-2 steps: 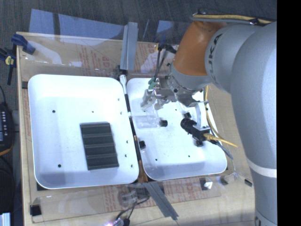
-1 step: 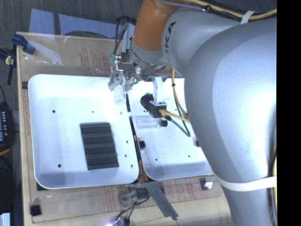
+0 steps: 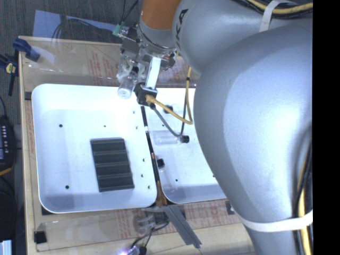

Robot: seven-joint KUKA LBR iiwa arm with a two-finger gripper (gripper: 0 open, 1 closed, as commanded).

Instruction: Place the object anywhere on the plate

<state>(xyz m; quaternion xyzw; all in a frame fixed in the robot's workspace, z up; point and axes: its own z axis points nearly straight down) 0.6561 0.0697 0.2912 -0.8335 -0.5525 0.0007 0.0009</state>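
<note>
A dark ridged rectangular plate [image 3: 111, 165] lies flat in the left bin [image 3: 53, 142], near its middle. In the right bin [image 3: 186, 193], a clear tube-like object [image 3: 169, 139] with a dark cap lies on the floor close to the divider. A small dark and yellowish piece [image 3: 160, 164] rests just below it. My gripper [image 3: 127, 84] hangs over the far rim of the left bin, near the gap between the bins. It is well behind the plate and left of the clear object.
The grey arm covers most of the right bin and the right side of the view. A yellow cable [image 3: 187, 108] loops down from the wrist over the right bin. A metal bracket [image 3: 178, 224] sits on the bench in front of the bins.
</note>
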